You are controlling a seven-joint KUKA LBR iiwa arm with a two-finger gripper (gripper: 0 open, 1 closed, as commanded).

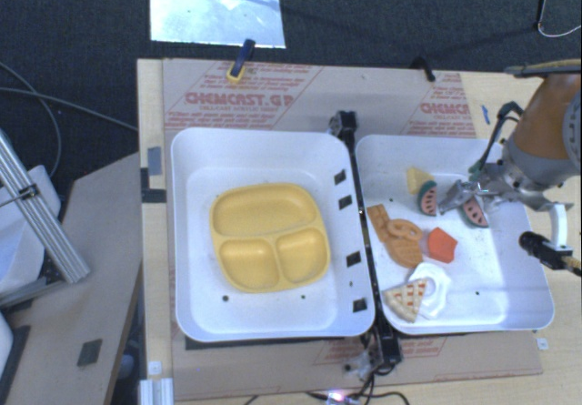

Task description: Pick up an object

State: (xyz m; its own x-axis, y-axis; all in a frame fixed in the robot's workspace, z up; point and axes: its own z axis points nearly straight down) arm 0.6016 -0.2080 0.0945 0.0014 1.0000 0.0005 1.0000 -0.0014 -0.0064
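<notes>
two white bins (pixel 264 144), one yellow tray (pixel 270 236), two watermelon slices (pixel 427 199) (gripper (pixel 457 197) jaws unclear)

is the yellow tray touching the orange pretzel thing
Apart. The camera view shows the yellow tray in the left bin and the orange pretzel in the right bin, with both bins' walls between them.

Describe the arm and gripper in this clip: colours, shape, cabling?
The arm is grey and rounded, with an orange band above the wrist. A blue cable runs beside it. The gripper is small, metallic grey and two-fingered, with dark fittings.
</notes>
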